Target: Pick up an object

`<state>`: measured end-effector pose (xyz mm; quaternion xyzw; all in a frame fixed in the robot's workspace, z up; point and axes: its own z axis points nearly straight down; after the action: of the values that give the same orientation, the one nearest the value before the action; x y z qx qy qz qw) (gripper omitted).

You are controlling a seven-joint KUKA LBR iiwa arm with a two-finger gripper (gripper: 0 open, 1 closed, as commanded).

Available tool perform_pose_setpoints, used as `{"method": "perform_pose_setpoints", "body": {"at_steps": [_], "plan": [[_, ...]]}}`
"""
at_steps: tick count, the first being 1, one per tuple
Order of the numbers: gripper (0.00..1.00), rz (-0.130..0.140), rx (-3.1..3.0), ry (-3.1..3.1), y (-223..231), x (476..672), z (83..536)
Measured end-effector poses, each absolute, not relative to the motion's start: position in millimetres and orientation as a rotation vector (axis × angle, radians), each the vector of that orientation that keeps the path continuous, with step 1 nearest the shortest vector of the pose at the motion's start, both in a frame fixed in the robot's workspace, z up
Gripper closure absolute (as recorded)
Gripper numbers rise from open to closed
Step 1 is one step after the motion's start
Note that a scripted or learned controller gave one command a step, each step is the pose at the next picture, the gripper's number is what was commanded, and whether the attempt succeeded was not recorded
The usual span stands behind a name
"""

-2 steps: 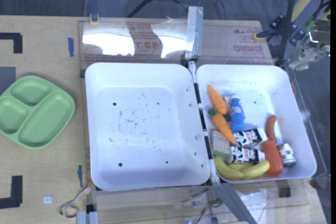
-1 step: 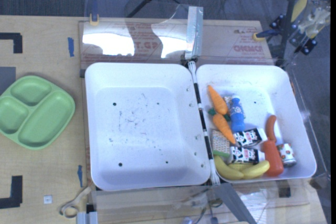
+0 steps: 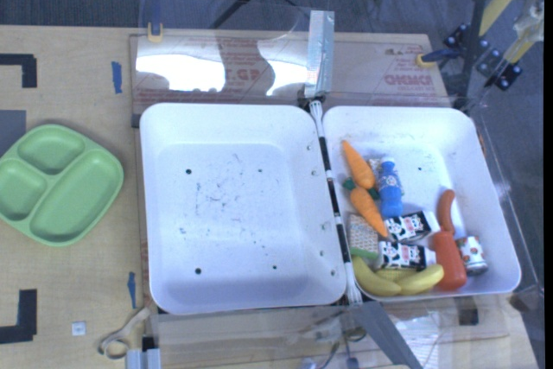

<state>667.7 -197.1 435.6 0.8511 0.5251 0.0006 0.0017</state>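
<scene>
In right bin (image 3: 449, 143): carrots (image 3: 358, 165), bananas (image 3: 399, 281) piled; pincer state cannot tell.

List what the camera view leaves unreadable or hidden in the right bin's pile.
- Small can: label too small to read, partly behind the red utensil.
- Banana: upper edge covered by the black-and-white cartons.
- Blue bottle: label print blurred.
- Lower carrot: its tip overlaps the cartons; contact unclear.
</scene>
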Motion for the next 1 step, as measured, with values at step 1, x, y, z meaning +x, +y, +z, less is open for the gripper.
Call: {"method": "perform_pose_setpoints", "body": {"at_steps": [1], "plan": [[1.0,0.002,2.918,1.159,-213.4,666.5,429.0]]}}
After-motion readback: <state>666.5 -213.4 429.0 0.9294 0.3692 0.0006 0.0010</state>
